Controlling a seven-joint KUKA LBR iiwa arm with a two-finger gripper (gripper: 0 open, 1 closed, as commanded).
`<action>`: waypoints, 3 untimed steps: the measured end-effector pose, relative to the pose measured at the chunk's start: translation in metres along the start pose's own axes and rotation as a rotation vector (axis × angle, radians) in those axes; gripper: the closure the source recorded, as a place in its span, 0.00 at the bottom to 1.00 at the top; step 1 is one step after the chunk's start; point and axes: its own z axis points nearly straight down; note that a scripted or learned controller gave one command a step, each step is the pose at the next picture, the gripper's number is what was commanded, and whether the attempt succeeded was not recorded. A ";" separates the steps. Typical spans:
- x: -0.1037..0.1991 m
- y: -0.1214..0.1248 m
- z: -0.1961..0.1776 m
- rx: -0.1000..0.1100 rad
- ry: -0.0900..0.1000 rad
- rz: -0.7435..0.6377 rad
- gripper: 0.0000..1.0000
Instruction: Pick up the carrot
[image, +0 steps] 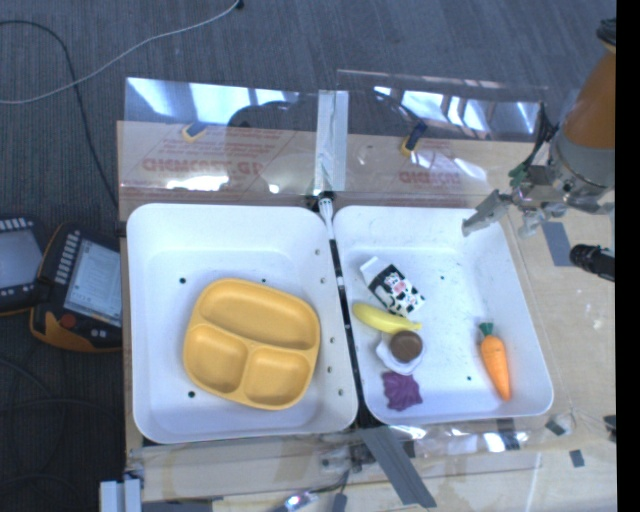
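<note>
Carrot (495, 366) is lying in the right bin (455, 255), close to its right wall and toward the near corner, green top pointing away from the camera, orange tip toward the front rim. Nothing is touching it.

Arm (592, 110) is reaching in from the right, orange band showing above the wrist. Gripper (520, 208) is hanging over the right bin's far right corner, well apart from the carrot. Cannot tell how the jaws are standing; nothing is showing between them.

Sharing the right bin: a black-and-white carton (395, 288) near the divider, a banana (384, 319) just in front of it, a brown round piece (405, 347) touching the banana, a purple item (402, 392) nearest the front.

Left bin (160, 250) is carrying a yellow divided tray (251, 343). A pendant (75, 290) is sitting on the floor to the left of the worktop (585, 330).
</note>
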 end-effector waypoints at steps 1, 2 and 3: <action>-0.006 -0.086 0.051 0.001 -0.001 -0.004 0.00; 0.008 -0.108 0.134 -0.006 0.007 -0.012 0.00; 0.007 -0.109 0.127 -0.004 0.004 -0.011 1.00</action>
